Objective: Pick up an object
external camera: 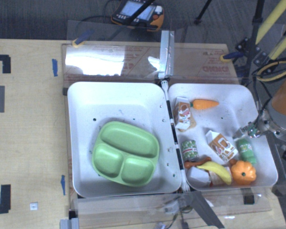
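The right bin [238, 97] holds several items. An orange carrot [205, 104] lies at the back beside a brown and white packet [183, 114]. A green-labelled can [189, 150] and a small white and orange carton [221, 146] sit mid-bin. Along the front lie a yellow banana [217, 171], an orange pumpkin-like toy [243, 172] and a white cup [198, 175]. A green bottle [247, 151] rests by the right wall. My gripper [249, 130] hangs low at that wall, just behind the green bottle, with nothing visibly held.
The left bin [86, 104] carries a green divided plate [126, 152]. A raised divider [170, 128] separates the bins. The arm's wrist [280, 109] comes in over the right bin's right rim. A clear panel [114, 61] lies behind the bins.
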